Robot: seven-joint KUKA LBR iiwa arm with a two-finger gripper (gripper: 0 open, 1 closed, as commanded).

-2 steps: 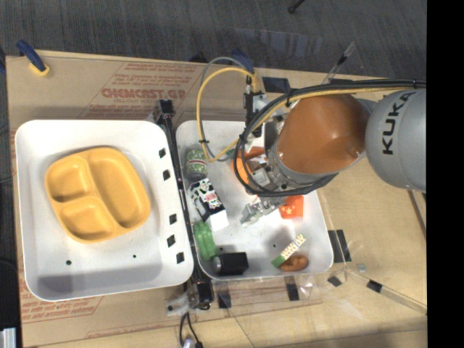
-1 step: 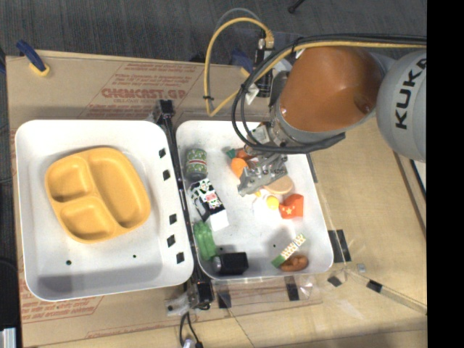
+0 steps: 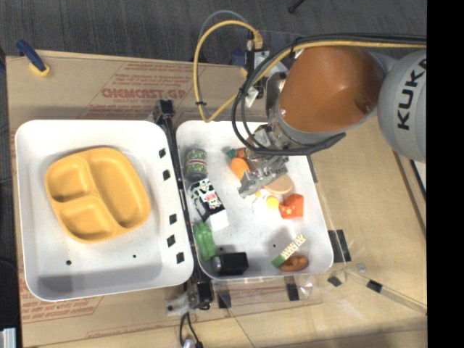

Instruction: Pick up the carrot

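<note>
Camera view: cardboard-topped bench (image 3: 109, 85) (dark carpet beyond), hand (image 3: 255, 180) beside carrot (image 3: 239, 167), grip unclear.

The small orange carrot (image 3: 238, 167) lies in the right bin's upper middle, partly hidden.

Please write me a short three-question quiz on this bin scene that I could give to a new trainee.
1. True or false: the yellow divided tray lies in the same bin as the carrot.
2. Which thing sits nearest the gripper? A) the black block B) the carrot C) the green can
3. Fill in: the arm reaches over the ____ bin in the camera view.

Key
1. False: the tray is in the left bin, the carrot in the right.
2. B
3. right
</note>
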